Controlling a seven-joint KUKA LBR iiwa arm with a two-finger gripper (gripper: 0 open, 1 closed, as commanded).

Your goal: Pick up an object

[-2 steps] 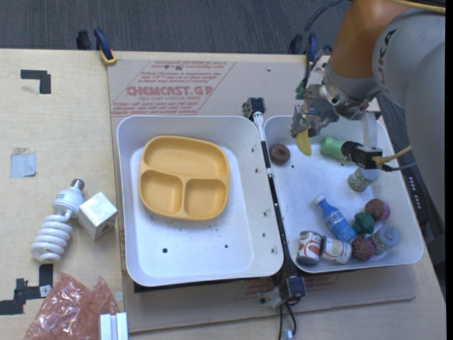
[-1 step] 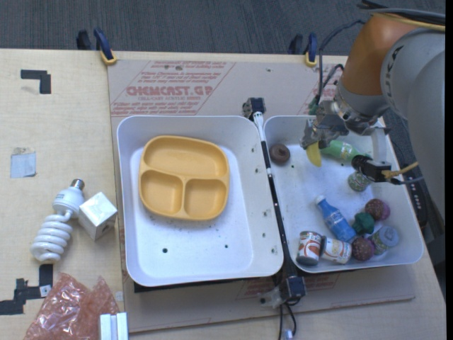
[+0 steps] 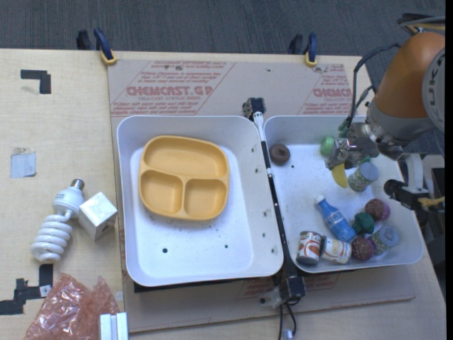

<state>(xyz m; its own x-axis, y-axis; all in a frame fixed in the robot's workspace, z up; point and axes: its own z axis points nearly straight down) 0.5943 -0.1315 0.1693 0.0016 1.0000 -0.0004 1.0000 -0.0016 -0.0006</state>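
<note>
The right bin (image 3: 297,190) holds several small objects. My gripper (image 3: 345,152) hangs over its far right part, the grey arm with its orange band (image 3: 417,66) reaching in from the right. Directly around the gripper lie a green ball (image 3: 327,145), a yellow banana-like piece (image 3: 340,175) and a small jar (image 3: 363,177); the gripper hides part of them. A brown ring (image 3: 280,154) lies alone to the left. Nearer the front lie a blue bottle (image 3: 335,219), two cans (image 3: 309,248), two dark red balls (image 3: 377,209) and a green toy (image 3: 364,222).
The left bin (image 3: 141,246) carries a yellow divided plate (image 3: 185,178). On the bench to the left lie a spiral light bulb (image 3: 56,225), a white cube (image 3: 98,214) and a red mesh bag (image 3: 67,307). Cables run along the arm's right side.
</note>
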